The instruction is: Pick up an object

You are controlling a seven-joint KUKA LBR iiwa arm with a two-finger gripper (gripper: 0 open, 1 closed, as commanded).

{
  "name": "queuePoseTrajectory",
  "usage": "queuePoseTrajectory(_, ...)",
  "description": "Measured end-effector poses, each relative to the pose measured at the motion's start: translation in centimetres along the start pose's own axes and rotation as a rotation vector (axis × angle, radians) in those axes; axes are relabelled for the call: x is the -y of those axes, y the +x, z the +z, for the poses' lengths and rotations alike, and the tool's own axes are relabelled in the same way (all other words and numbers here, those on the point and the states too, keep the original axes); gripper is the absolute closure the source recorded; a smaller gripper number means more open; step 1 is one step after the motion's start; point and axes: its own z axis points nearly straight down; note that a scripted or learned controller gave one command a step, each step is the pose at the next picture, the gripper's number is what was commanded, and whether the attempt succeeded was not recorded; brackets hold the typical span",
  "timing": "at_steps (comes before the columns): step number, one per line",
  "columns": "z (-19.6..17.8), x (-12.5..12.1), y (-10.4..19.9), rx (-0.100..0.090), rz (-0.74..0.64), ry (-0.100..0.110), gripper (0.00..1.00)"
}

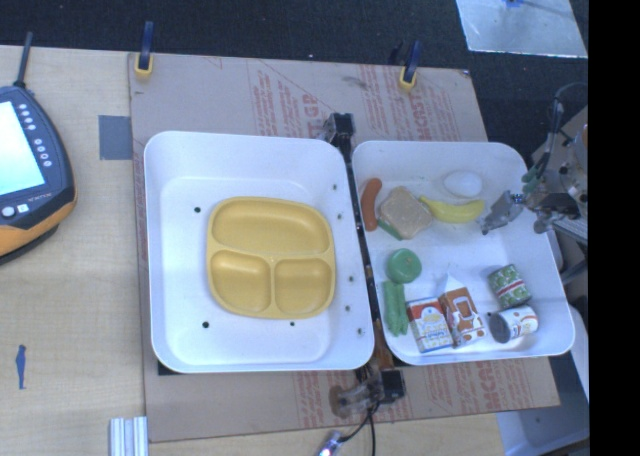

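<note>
Yellow three-compartment plastic tray (270,256), smooth, rounded corners.

Yellow tray (270,256) in white bin (165,244) — yellow banana (452,209), green can (508,285), red sausage (371,202).

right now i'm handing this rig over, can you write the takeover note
Gripper: at the right bin's right edge, beside the banana, nothing seen between its fingers.
Right bin: sausage, bread slice, egg, green lid, green pod, two cartons, a green can, a white can.
Left bin: yellow divided plate.
Done: nothing lifted.
Left: grasp and lift one object.
</note>
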Motion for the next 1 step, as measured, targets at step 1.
queuePoseTrajectory(1,7.67,-6.03,6.56,0.001,-0.002,0.001,0.0)
